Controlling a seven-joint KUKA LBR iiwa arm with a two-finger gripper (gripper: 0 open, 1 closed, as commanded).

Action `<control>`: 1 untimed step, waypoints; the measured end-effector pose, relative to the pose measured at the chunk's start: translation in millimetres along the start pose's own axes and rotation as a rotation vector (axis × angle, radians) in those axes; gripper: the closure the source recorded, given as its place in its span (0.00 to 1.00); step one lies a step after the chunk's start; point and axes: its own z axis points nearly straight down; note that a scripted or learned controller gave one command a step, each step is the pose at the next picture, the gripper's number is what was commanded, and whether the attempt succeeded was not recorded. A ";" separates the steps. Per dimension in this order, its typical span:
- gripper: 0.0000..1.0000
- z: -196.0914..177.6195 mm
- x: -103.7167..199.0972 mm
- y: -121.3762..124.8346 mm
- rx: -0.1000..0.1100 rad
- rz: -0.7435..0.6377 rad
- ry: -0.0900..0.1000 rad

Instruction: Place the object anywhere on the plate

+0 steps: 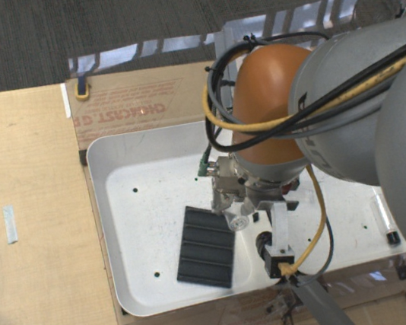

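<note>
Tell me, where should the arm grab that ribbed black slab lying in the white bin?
Probably across the black slab's two long edges, coming straight down from above. It lies flat and tilted in the white bin, so only its edges offer grip, and its lower-left half sits clear of the arm.

Red print on cardboard sheet (143,102) (mirrored or upside down), lettering too faint to read

Matt black ribbed block (205,247), smooth white plastic bin (130,209), cardboard (143,106) behind
</note>
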 end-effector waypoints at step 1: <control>1.00 -72.9 -68.4 16.6 -0.003 -0.083 0.001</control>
